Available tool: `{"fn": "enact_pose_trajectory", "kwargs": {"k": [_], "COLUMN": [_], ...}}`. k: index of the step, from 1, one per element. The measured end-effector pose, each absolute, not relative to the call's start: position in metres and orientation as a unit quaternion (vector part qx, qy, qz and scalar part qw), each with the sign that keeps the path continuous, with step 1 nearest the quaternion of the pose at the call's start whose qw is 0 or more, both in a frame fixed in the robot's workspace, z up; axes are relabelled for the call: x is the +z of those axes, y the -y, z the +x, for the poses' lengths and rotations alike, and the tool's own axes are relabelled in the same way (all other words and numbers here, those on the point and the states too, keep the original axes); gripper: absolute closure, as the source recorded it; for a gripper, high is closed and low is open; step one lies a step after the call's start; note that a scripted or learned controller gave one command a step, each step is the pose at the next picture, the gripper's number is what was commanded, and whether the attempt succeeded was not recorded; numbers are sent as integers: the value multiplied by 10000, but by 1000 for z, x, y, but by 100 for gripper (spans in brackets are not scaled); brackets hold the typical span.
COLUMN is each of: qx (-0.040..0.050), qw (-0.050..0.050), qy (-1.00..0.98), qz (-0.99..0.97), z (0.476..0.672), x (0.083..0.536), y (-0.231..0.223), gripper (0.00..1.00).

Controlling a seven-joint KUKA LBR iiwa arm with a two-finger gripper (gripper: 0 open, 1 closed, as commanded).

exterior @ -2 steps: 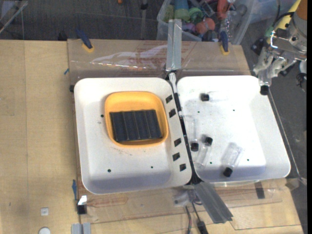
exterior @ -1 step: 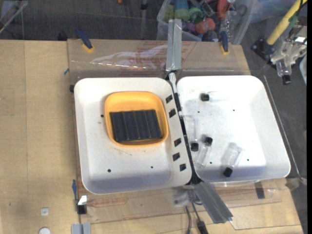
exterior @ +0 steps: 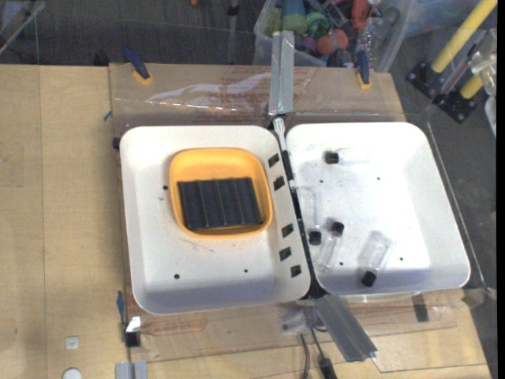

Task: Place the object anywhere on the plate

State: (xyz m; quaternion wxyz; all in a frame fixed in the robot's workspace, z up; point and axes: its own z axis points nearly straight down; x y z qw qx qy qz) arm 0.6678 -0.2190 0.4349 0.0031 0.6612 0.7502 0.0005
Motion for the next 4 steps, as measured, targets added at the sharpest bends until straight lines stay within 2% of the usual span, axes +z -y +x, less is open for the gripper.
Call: {"fn": "enact_pose_trajectory", "kwargs": {"k": [2, 4], "qx": [5, 6], "qw": [19, 21], "qy": [-9058, -9943], "qz": [4237, 1067], "z": [668, 656], "x": [436, 437], "y": [221, 222], "gripper": [100, 100]}}
